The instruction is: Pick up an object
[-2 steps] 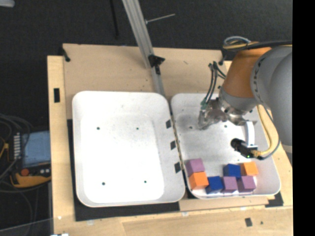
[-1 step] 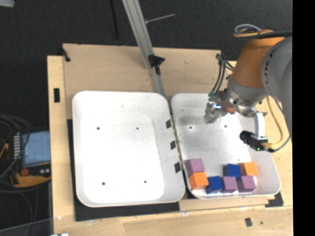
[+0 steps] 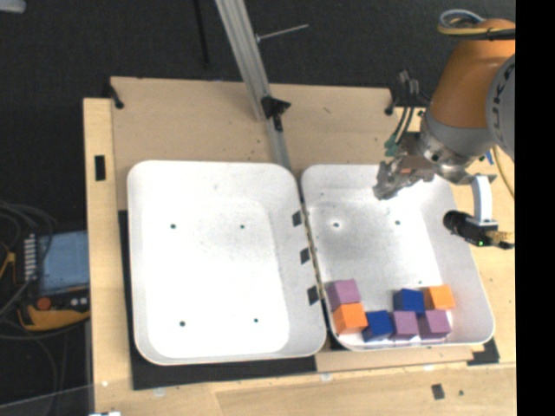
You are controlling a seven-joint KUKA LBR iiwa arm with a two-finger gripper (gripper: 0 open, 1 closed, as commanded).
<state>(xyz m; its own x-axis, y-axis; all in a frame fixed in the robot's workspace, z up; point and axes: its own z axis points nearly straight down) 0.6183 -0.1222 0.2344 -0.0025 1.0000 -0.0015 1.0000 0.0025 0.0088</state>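
Several small blocks lie bunched along the near edge of the right bin (image 3: 364, 232): a purple block (image 3: 344, 292), an orange block (image 3: 350, 316), a blue block (image 3: 378, 324), a second blue block (image 3: 408, 301) and a second orange block (image 3: 440, 297), with two more purple ones beside them. My gripper (image 3: 388, 183) hangs over the far part of the right bin, well away from the blocks. Nothing shows between its fingers.
The left bin (image 3: 217, 258) stands beside the right one, joined by black clips at the seam. A slanted metal pole (image 3: 247, 59) rises from the bench behind the bins. Cables and a control box lie off the bench at left.
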